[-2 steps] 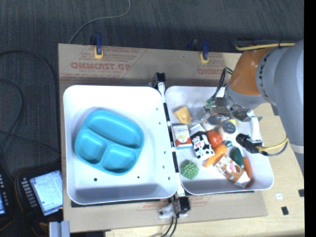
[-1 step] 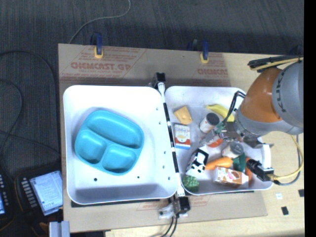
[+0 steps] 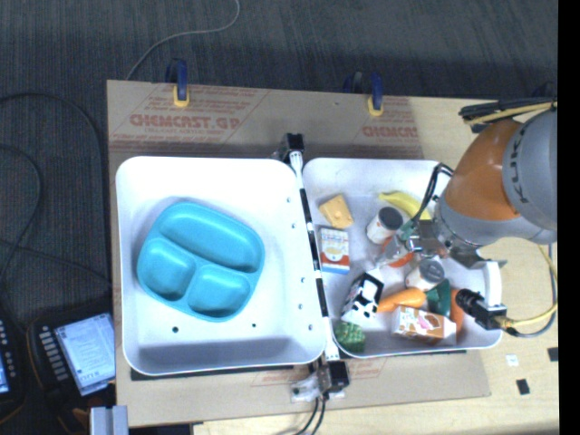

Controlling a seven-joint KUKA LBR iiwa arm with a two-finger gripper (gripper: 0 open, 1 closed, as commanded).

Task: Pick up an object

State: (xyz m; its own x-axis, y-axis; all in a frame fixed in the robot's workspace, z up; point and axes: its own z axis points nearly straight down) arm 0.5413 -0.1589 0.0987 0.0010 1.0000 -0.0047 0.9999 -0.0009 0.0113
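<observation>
Gripper (image 3: 419, 247) low in right bin (image 3: 362, 172) among clutter — orange carrot (image 3: 405, 299) and juice carton (image 3: 422, 323) just below; finger state cannot be told — blue tray (image 3: 200, 258) in left bin (image 3: 145, 347)

Blue divided tray (image 3: 200, 260) in my left bin (image 3: 136, 188); clamps at 12 (image 3: 180, 81), (image 3: 375, 95); tablet at 8 (image 3: 80, 352).

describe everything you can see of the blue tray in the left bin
The blue tray is a rounded, glossy, plastic-looking dish in light blue, moulded into three compartments: one long one along the far side and two smaller ones nearer the camera. It lies flat and right way up on the floor of the left bin, turned at a slant to the bin's walls, roughly centred. Its compartments hold nothing, and nothing else touches it.
</observation>
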